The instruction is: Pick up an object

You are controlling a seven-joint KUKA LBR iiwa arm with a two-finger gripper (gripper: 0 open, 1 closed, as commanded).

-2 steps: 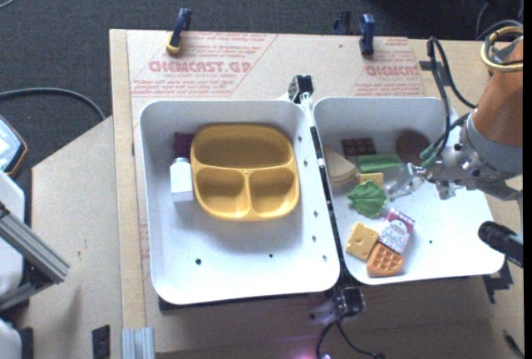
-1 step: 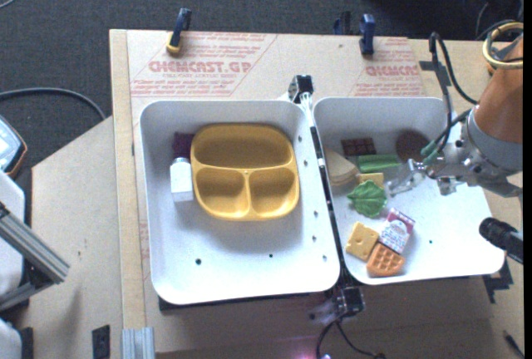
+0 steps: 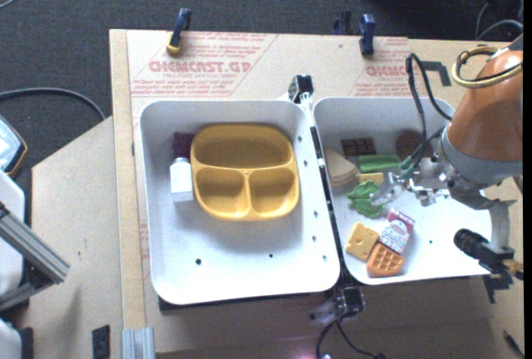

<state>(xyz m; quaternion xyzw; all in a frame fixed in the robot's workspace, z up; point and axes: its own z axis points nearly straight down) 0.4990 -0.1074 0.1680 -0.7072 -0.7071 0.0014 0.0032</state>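
The right bin (image 3: 440, 253) holds several toy foods. Among them are a green leafy piece (image 3: 362, 198), a green bar (image 3: 378, 164), a dark chocolate bar (image 3: 359, 147) and a tan wedge (image 3: 339, 169). Nearer the front lie a yellow cheese slice (image 3: 362, 240), an orange waffle (image 3: 384, 260) and a small pink carton (image 3: 397, 232). A brown round piece (image 3: 407, 143) sits at the back, partly behind the cables. My gripper (image 3: 391, 188) reaches in from the right, low over the bin's middle, just right of the leafy piece and above the carton. Nothing visibly hangs from it.
The left bin (image 3: 158, 249) carries a yellow divided plate (image 3: 244, 171), with a small white bottle (image 3: 181, 179) and a dark purple piece (image 3: 183, 140) at the plate's left. The ridge between the bins (image 3: 320, 174) runs just left of the toy foods. Clamps stand at the bench's back edge.
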